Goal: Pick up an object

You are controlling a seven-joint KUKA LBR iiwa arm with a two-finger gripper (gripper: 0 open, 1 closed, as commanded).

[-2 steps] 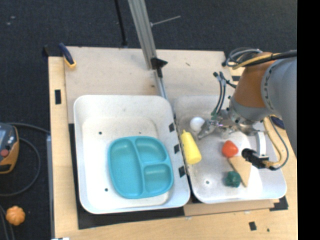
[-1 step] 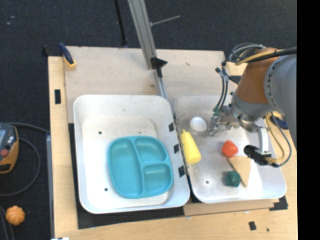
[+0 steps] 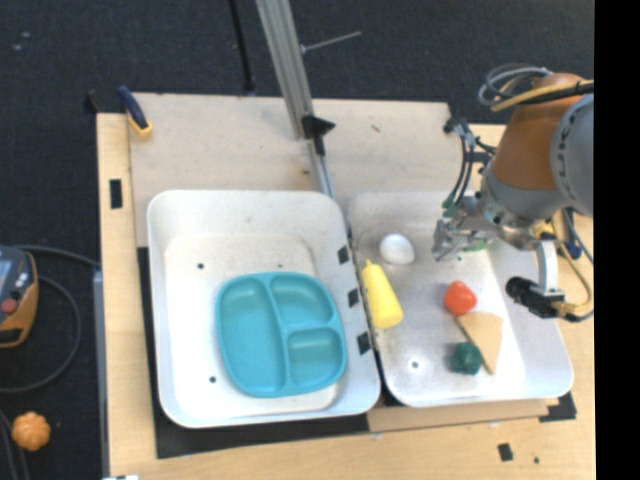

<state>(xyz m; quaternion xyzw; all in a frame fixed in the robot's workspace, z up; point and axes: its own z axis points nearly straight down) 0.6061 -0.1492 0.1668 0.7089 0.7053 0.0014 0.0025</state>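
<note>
jaws above right bin, no legible writing, turquoise tray in left bin

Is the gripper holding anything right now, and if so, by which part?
Nothing is held. The gripper hangs over the right bin, apart from the white egg and red ball below it.
</note>
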